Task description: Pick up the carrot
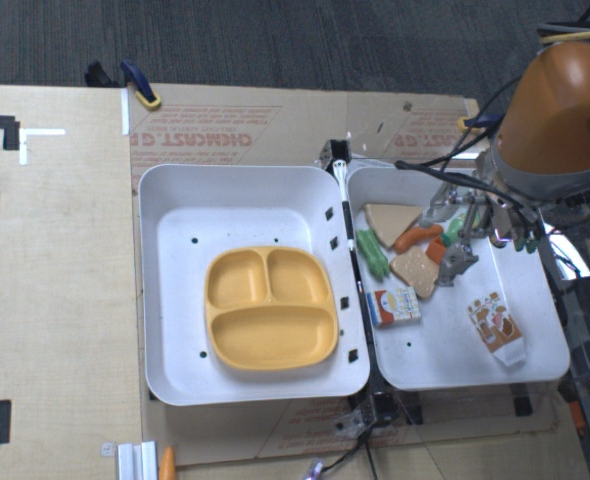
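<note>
Hovering my gripper (457, 253) over right bin (535, 358), just at 3 o'clock of carrot (418, 236). Carrot lying atop bread slices (400, 238), 9 o'clock end toward green pepper (372, 253). Claw opening: cannot tell; cables obscuring. Am judging approach low for grasp.

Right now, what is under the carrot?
The carrot lies on a pile in the right bin: a tan bread slice behind it, another tan slice below. The gripper covers its right end, so what's beneath there is hidden.
</note>
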Available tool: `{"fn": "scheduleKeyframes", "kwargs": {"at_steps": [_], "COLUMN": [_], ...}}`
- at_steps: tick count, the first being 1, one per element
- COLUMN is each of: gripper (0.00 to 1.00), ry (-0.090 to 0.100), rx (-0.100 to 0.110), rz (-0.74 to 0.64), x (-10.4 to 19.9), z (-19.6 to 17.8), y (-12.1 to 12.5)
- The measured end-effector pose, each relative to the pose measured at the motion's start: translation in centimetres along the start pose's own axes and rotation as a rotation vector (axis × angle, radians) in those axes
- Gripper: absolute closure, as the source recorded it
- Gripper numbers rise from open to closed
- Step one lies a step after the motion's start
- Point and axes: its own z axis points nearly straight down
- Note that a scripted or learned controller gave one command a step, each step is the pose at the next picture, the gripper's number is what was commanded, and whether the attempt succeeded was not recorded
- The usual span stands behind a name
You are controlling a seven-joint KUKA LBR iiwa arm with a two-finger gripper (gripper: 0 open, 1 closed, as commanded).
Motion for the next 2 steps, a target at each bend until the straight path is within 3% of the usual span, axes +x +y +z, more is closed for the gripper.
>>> {"fn": "scheduleKeyframes", "kwargs": {"at_steps": [1,2], "gripper": [0.0,0.0], "ry": [0.001,0.001], "rx": [-0.001,-0.001], "rz": [0.053,0.112], "x": [1.8,3.5], "z": [1.5,1.5], "y": [7.6,13.3]}}
